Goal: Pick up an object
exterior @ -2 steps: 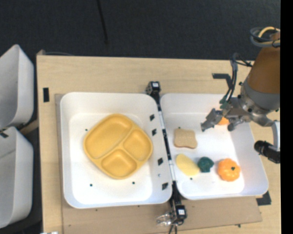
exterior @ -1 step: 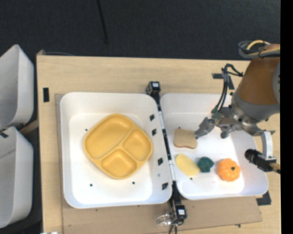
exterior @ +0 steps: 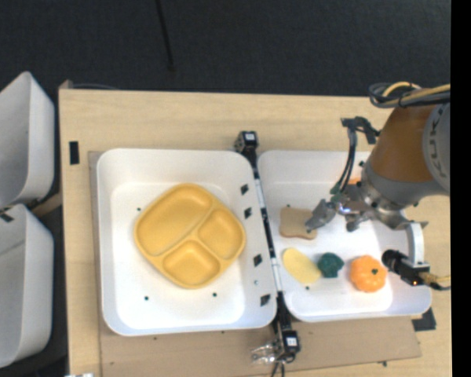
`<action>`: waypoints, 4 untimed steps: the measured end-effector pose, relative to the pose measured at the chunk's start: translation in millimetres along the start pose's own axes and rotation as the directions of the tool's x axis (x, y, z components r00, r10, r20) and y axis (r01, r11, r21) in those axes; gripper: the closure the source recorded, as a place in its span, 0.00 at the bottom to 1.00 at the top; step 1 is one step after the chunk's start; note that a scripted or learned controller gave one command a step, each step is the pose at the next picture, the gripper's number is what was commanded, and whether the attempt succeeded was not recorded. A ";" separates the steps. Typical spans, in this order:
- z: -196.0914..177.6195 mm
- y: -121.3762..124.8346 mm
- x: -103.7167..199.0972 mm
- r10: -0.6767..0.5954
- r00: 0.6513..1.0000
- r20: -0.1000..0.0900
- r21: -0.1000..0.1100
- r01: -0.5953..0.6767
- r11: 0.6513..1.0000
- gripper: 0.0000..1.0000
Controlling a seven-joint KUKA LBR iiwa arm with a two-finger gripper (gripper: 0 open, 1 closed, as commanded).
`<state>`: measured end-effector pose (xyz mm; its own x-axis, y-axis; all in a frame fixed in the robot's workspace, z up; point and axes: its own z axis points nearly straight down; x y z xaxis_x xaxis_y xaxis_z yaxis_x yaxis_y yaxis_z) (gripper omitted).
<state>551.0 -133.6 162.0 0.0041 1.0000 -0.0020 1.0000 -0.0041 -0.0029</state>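
Observation:
Four small objects lie in the right bin. A flat brown piece is at its left side. A pale yellow oval, a dark green lump and an orange pumpkin-shaped toy sit in a row along the front. My gripper hangs over the middle of this bin, just right of the brown piece and above the green lump. Its two fingers stand apart, so it is open, with nothing between them. The left finger's tip is close to the brown piece's right edge.
The left bin holds a yellow divided plate. A black-clipped divider runs between the bins. My arm's orange band and cables overhang the right bin's back right corner. Bare wooden bench surrounds both bins.

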 end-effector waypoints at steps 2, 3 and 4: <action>40.4 -8.1 -6.3 0.005 1.000 -0.003 -0.005 -0.005 1.000 1.00; -15.0 -15.6 -3.3 0.000 1.000 -0.001 -0.010 0.000 1.000 1.00; -73.7 -4.7 -2.9 -0.007 1.000 0.000 -0.011 0.007 1.000 1.00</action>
<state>546.5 -136.3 235.7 -0.0031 1.0000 -0.0019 1.0000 0.0031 0.0078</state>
